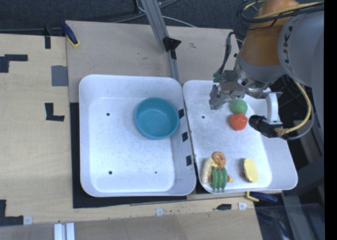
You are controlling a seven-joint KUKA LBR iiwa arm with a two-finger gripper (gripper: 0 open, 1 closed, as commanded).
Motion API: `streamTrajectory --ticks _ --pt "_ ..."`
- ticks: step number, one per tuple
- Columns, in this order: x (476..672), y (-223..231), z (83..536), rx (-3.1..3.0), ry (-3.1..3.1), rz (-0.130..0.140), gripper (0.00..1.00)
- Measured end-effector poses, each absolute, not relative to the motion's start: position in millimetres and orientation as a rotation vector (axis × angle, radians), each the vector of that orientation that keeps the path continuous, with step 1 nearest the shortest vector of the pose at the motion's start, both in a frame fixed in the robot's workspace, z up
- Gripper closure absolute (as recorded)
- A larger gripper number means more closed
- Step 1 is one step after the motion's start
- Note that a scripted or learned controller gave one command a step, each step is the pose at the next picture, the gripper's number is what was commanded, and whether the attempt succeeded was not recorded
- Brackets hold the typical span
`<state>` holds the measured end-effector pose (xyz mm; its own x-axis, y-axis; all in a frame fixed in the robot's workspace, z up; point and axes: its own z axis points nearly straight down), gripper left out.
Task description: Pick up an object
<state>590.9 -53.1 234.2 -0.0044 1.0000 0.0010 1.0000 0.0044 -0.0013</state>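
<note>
Green ball [239,106] in right bin [274,178], just beside pincer [220,98], pincer's grip unclear

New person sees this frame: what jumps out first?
Probably the blue bowl, alone in the left bin. Next the grey and orange arm at upper right, its gripper over the right bin near a green ball and a red ball. More small toys lie along that bin's near edge.

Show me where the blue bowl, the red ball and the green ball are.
blue bowl [156,118]: camera view, on its inner floor.
red ball [238,122]: camera view, on its top.
green ball [239,106]: camera view, on its visible top.
</note>
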Motion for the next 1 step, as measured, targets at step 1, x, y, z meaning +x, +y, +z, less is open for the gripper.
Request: streamTrajectory --ticks 1 --pt "576.4 -9.5 237.3 -2.216 -2.225 0.0 1.0"
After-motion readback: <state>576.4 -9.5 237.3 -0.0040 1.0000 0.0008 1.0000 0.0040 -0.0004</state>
